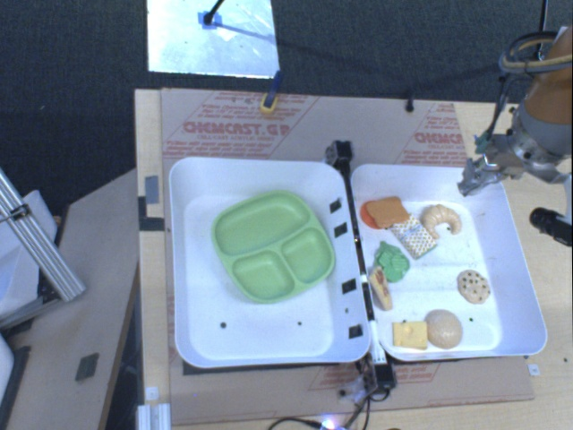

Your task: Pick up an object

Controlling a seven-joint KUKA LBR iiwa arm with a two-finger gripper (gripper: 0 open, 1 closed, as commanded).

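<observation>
The right bin [515,240] holds several toy foods: an orange toast slice [386,211], a croissant [441,219], a checkered cracker [414,236], a green broccoli piece [391,262], a small sandwich piece [380,287], a chocolate-chip cookie [473,286], a yellow cheese block [411,334] and a beige bun [443,328]. My gripper [472,179] hangs over the far right corner of this bin, up and to the right of the croissant and apart from it. Nothing shows in its grasp.
In the left bin [192,267] lies a green divided plate [271,245]. A black divider [351,240] runs between the two bins. A shiny metal sheet [213,25] lies beyond the bench, and a metal frame [36,249] stands at the left.
</observation>
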